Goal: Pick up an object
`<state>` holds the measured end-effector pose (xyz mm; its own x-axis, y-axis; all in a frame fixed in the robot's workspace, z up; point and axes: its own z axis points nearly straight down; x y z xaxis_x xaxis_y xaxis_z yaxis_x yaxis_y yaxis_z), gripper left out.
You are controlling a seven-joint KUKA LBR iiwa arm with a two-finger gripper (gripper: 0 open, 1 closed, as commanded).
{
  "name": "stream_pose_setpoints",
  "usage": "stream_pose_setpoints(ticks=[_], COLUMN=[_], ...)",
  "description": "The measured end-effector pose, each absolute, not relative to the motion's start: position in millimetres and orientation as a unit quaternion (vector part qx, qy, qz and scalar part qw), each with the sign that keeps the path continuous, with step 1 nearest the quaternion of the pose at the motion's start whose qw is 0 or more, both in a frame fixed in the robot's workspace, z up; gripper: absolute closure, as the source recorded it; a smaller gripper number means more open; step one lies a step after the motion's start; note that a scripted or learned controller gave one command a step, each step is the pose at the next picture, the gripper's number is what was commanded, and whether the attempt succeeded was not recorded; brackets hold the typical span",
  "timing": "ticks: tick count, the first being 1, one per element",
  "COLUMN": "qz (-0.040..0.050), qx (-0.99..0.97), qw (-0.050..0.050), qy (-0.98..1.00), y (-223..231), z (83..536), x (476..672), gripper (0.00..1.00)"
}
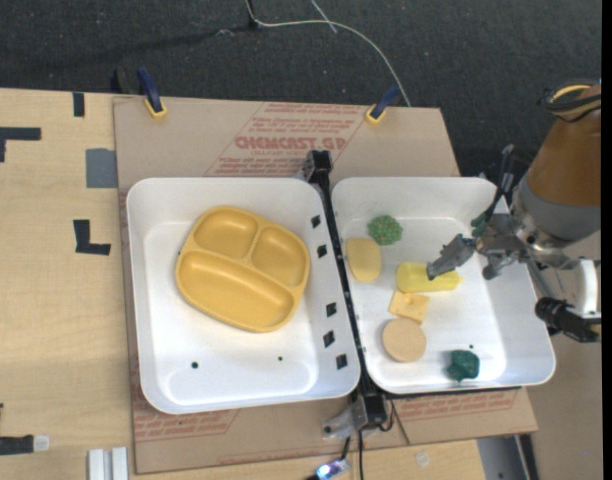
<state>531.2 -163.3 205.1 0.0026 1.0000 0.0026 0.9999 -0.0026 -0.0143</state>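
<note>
My gripper (pixel 473 261) hangs over the right side of the right bin (pixel 516 363), open, with nothing between its fingers. Its left fingertip (pixel 446 261) sits just above the right end of a yellow block (pixel 424 279). Other pieces in this bin: a green broccoli-like piece (pixel 385 230), a pale yellow oval (pixel 363 259), a small orange-yellow wedge (pixel 409 305), a tan round disc (pixel 403 341) and a dark green lump (pixel 463 365).
The left bin (pixel 156 368) holds a yellow divided plate (pixel 244 267). A black divider (pixel 331 268) runs between the two bins. Both stand on a cardboard sheet (pixel 286 133) clamped at the back.
</note>
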Motion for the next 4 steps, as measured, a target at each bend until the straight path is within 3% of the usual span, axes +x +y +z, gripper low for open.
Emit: stream_pose_setpoints(ticks=[1, 2, 3, 4], qz=[0.0007, 0.0021, 0.0018, 0.0007], qx=[-0.707, -0.707, -0.707, -0.707], qw=[0.001, 0.003, 0.003, 0.0], qy=[-0.708, -0.707, -0.708, -0.707], y=[-163, -158, -153, -153], z=[212, 149, 100, 85], x=[534.2, 528.1, 534.7, 534.9], gripper=[0.0, 0.0, 0.0, 0.0])
